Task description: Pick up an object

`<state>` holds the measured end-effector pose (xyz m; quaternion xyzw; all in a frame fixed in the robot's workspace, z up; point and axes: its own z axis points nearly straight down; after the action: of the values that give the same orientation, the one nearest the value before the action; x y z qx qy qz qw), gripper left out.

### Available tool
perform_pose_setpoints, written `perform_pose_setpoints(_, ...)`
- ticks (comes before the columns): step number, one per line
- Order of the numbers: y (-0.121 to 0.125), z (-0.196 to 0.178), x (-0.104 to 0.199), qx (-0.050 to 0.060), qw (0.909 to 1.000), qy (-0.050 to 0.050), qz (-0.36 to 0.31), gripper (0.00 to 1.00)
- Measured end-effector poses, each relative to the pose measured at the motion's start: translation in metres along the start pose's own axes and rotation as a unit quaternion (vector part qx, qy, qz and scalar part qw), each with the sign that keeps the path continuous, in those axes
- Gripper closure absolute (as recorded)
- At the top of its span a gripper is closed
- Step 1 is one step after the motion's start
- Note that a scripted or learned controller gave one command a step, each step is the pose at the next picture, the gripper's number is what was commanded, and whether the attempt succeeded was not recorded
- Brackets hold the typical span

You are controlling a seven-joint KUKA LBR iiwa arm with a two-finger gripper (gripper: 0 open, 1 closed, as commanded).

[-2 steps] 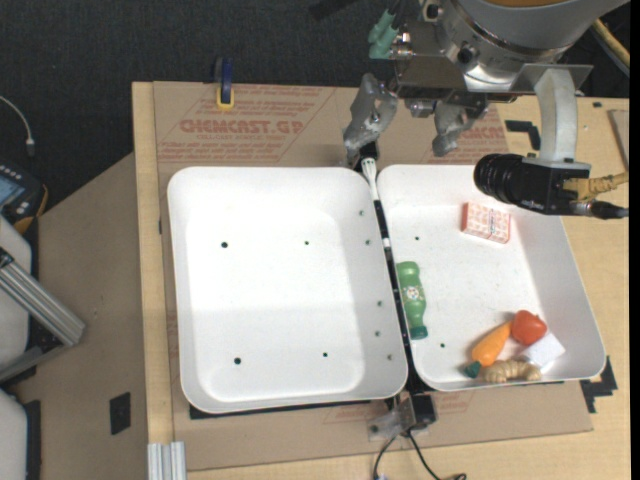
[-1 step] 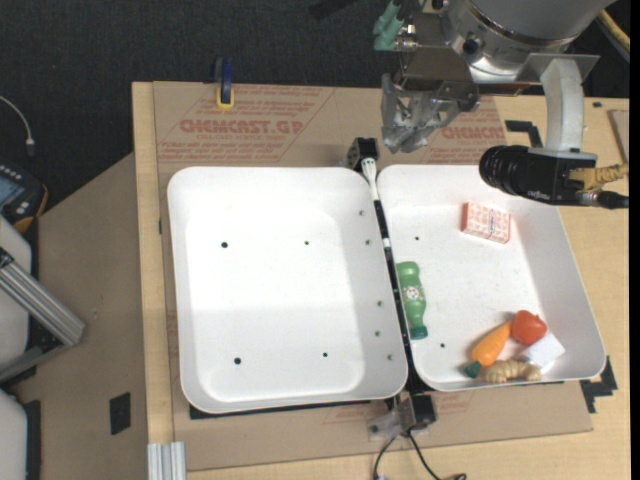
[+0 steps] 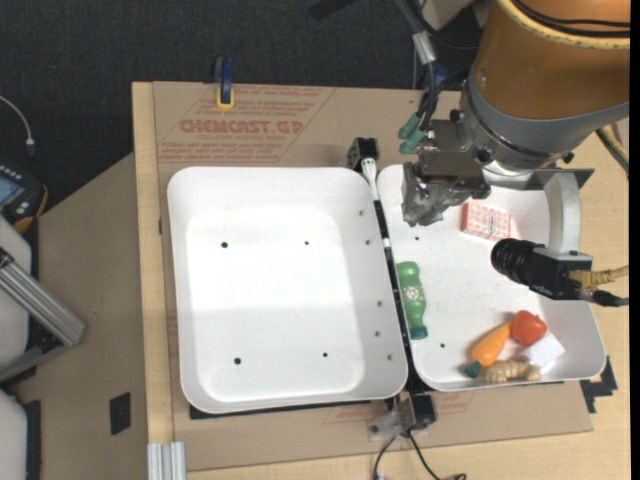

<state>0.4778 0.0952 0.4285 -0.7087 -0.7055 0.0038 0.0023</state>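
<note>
Starting at the left: the left bin [image 3: 270, 288] lies there with nothing for the claw to go after, so the action is all on the other side of the divider.

Moving right, the green bottle [image 3: 410, 299] lies in the right bin [image 3: 450, 268], tucked just beside that bin's left wall. Its long axis runs far-to-near, cap end toward the near side. That looks like the nearest candidate, and here's the relation that matters: the bottle sits on the near side of the gripper [image 3: 424, 206], a touch to its left. The claw hangs above the far-left part of the right bin, nothing seen between its tips, and whether those tips are spread or closed I cannot tell from this slant.

To take the bottle, my read is the claw comes toward the near edge and closes across the narrow width, left-to-right. The bin wall hugging the bottle's left side could crowd one tip.

Further right, a small pink-and-white box [image 3: 486, 221] lies just beside the gripper, also close at hand. A black fitting on the arm [image 3: 535, 263] juts over the bin. Down at the near-right corner, an orange carrot-like piece [image 3: 490, 345], a red piece [image 3: 529, 326] and a pale knobbly piece [image 3: 510, 372] cluster together, touching or nearly so, well apart from the claw.
</note>
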Motion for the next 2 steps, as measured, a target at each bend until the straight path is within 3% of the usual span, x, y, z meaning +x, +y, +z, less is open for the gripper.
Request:
perform_pose_setpoints(1, 0.001, -0.025, 0.055, -0.006, 1.0000, 0.002, -0.005, 1.00)
perform_pose_setpoints(2, 0.000, 0.142, 0.077, 0.004, 1.0000, -0.002, -0.003, 1.00)
